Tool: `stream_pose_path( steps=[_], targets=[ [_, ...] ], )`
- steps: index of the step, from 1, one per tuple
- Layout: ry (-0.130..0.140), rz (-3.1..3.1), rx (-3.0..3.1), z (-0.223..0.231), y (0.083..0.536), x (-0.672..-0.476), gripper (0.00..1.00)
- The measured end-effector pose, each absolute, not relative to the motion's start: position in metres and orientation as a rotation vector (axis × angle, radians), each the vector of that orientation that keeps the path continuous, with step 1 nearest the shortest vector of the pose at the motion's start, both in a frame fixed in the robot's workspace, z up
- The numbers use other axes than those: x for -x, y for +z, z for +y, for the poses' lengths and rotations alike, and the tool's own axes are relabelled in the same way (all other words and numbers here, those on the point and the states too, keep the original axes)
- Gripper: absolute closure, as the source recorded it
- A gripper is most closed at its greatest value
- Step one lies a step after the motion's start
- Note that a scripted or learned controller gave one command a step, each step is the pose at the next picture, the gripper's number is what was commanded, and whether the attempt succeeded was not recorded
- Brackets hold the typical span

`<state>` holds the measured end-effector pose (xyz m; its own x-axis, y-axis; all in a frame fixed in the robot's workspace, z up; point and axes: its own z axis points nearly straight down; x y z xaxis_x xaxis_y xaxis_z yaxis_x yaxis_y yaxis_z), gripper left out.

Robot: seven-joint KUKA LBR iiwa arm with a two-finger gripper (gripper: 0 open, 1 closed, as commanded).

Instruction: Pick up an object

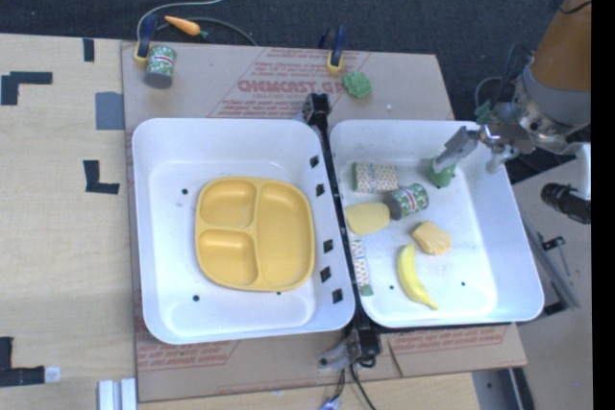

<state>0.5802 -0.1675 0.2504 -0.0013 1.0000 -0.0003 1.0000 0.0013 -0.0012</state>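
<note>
The pick has barely begun, as far as I can judge. The gripper (pixel 448 158) hangs over the upper right part of the right bin (pixel 500 235), with something small and green at its tip; whether it is pinching that piece or merely resting over it, I cannot tell. Every likely target lies loose in that bin: a patterned can (pixel 375 177) left of the gripper, a second can (pixel 408 199) below it, a lemon (pixel 366 217), a yellow block (pixel 431 238) and a banana (pixel 414 277). Closing and lifting remain.
</note>
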Motion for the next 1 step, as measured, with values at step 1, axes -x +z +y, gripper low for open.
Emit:
stream_pose_path(
  steps=[1],
  targets=[
    [0.004,-2.221,2.217,-0.1581,0.1389,-0.5663,0.0]
  ],
)
